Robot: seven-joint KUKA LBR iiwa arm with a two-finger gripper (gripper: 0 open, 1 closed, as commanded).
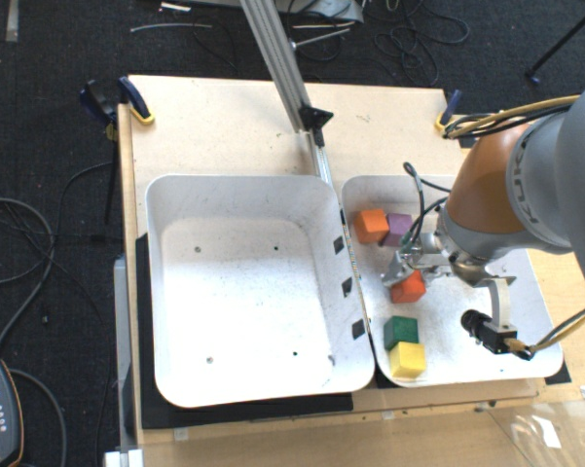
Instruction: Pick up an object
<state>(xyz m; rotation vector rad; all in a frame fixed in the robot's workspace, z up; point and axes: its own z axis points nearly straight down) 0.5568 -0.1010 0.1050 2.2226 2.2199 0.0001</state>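
Red block (409, 287) sits under the gripper (406, 269), finger spread unclear; 4 other blocks: orange (374, 226), purple (399, 228), green (401, 331), yellow (407, 359).

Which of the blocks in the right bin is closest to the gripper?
The red block, right at the gripper. The orange and purple blocks sit farther back, the green and yellow nearer the front.

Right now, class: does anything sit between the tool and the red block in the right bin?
Nothing visible does. The tool is directly over the red block, at its top edge. The orange block and purple block lie farther back; the green block lies nearer the front.
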